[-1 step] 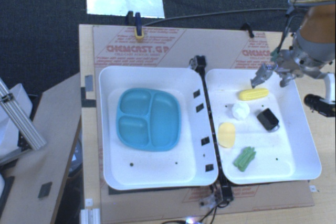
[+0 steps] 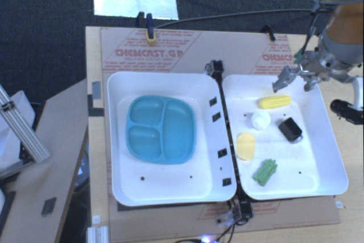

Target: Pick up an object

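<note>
Two white bins sit side by side. Left bin (image 2: 122, 179) holds a blue divided plate (image 2: 161, 128). Right bin (image 2: 324, 179) holds yellow corn (image 2: 274, 102), with a white ball (image 2: 261, 119), black block (image 2: 290, 129), pale yellow piece (image 2: 245, 145) and green toy (image 2: 264, 171) below it. Gripper (image 2: 294, 78), fingers apart and holding nothing, hovers just above the corn.

Two bins (image 2: 170, 193), perhaps five objects (image 2: 274, 102)
</note>
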`<state>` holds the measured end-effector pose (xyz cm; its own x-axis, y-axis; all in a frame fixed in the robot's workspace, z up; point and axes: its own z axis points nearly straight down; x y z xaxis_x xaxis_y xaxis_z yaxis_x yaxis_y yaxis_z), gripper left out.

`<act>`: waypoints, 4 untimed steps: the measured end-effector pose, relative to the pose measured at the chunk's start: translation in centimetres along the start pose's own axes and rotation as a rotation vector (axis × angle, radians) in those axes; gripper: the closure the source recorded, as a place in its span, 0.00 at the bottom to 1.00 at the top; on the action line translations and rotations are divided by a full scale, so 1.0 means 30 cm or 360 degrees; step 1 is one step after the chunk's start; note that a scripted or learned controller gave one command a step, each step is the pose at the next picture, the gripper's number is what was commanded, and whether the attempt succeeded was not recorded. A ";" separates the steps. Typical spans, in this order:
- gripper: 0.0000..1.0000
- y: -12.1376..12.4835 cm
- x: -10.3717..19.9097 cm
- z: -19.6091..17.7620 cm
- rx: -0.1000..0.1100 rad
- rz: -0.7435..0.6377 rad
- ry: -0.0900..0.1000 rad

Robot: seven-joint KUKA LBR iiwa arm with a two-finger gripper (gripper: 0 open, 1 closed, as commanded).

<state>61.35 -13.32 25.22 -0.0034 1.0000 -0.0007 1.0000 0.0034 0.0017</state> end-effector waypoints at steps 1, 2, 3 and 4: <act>0.00 0.014 -0.028 0.188 0.0007 0.0004 0.0001; 0.00 0.018 -0.001 0.338 0.0005 -0.0001 0.0001; 0.00 0.018 0.032 0.527 0.0007 -0.0002 0.0003; 1.00 0.025 0.029 0.478 -0.0005 -0.0001 0.0000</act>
<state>62.13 -12.47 10.87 -0.0042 1.0000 -0.0007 1.0000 0.0042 0.0049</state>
